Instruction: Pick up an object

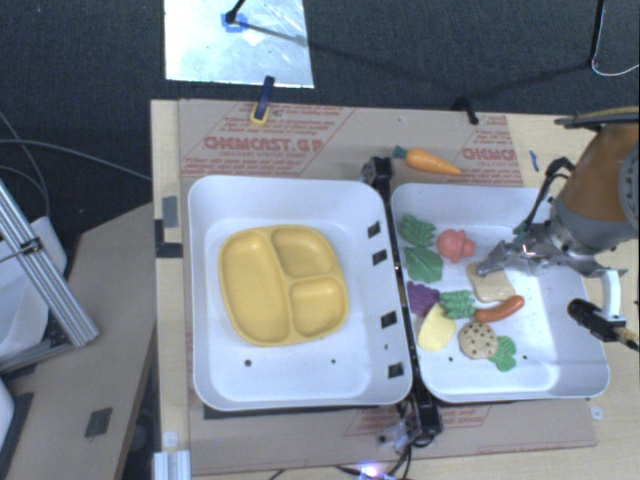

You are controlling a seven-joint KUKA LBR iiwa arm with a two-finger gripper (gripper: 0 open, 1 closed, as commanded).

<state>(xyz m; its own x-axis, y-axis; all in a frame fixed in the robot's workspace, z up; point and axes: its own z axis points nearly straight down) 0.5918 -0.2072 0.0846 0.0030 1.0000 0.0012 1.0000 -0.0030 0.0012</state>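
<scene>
Two shallow white bins sit side by side on a tabletop [300,148] covered with printed cardboard.

The left bin [205,298] holds one thing: a yellow plate [283,283] with three compartments, lying flat near the middle.

The right bin [575,368] holds a scatter of toy food. Near its left wall lie two green leaves [420,250], one above the other, and below them purple grapes [422,295]. A red berry [455,244] sits just right of the upper leaf. Toward the middle is a slice of toast [492,285], with a red sausage [499,309] just below it and a small green piece [459,303] to the sausage's left. Lower down are a yellow pear [436,330], a speckled cookie [477,340] and a piece of broccoli [504,353], close together.

An orange carrot [432,162] lies outside the bins, on the cardboard above the right bin.

The arm [600,193] enters from the right and is cut off by the frame. Its pincer [492,265] reaches down over the right bin, tips at the upper edge of the toast. The tips are small and blurred, so I cannot tell whether they are apart or together, or whether they touch the toast.
</scene>
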